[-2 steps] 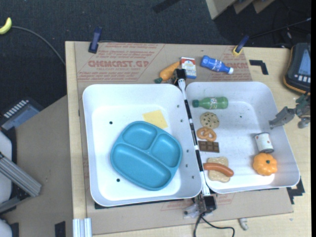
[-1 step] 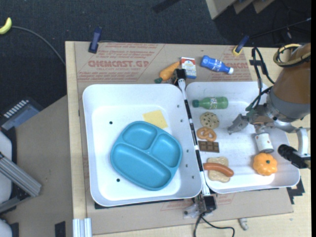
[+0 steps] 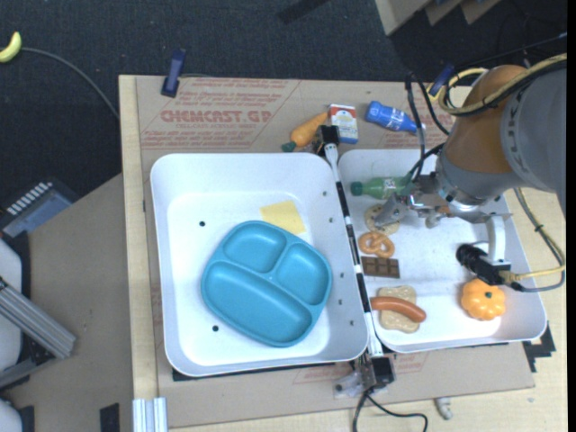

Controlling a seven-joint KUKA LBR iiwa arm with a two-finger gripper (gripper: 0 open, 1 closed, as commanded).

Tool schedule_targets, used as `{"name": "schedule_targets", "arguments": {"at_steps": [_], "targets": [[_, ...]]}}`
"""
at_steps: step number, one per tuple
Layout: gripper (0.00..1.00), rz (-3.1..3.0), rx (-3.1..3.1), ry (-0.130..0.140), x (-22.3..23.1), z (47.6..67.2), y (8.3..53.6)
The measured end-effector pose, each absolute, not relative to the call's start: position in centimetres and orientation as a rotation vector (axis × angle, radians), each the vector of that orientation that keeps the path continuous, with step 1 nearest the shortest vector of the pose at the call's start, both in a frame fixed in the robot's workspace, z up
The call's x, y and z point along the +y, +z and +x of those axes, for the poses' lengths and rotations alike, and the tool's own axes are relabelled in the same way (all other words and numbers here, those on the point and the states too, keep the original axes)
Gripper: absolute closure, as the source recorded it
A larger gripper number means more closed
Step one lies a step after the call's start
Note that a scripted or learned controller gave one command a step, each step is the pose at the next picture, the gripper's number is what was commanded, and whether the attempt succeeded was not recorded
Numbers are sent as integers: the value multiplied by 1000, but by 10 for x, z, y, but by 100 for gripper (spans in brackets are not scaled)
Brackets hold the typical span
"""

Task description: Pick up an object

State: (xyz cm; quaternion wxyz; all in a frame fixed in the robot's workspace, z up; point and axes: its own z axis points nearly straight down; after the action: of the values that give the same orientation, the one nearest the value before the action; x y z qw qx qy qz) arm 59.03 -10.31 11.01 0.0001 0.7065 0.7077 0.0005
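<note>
Right bin (image 3: 526, 327), contents:
- pretzel (image 3: 375, 242), approx. bin's 9 o'clock, lying flat. Likeliest target; gripper (image 3: 389, 212) sits just above it at its 1 o'clock. Prob. light, rigid, brittle-looking; loops give purchase, so pinch across outer ring, gently.
- chocolate bar (image 3: 379, 266), at pretzel's 6. Flat, thin, hard to get under.
- hot dog (image 3: 399, 309), 7 o'clock corner. Rounded, may roll.
- pumpkin (image 3: 483, 300), 5 o'clock. Smooth, bulky.
- green bottle (image 3: 378, 187), 11 o'clock, on its side.

Left bin (image 3: 166, 187): blue tray (image 3: 265, 282), yellow piece (image 3: 284, 215) at tray's 12.

Arm: enters from 3 o'clock, orange band above the wrist, wrist bent down low over bin. Pincer: metal tips blurred; cannot tell apart or together; nothing seen clamped.
</note>
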Motion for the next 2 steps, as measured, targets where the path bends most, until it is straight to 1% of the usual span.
{"name": "schedule_targets", "arguments": {"at_steps": [1,2], "targets": [[0,2233,2239,-33,-100,662,85],[0,2222,2221,-3,-172,615,85]]}}
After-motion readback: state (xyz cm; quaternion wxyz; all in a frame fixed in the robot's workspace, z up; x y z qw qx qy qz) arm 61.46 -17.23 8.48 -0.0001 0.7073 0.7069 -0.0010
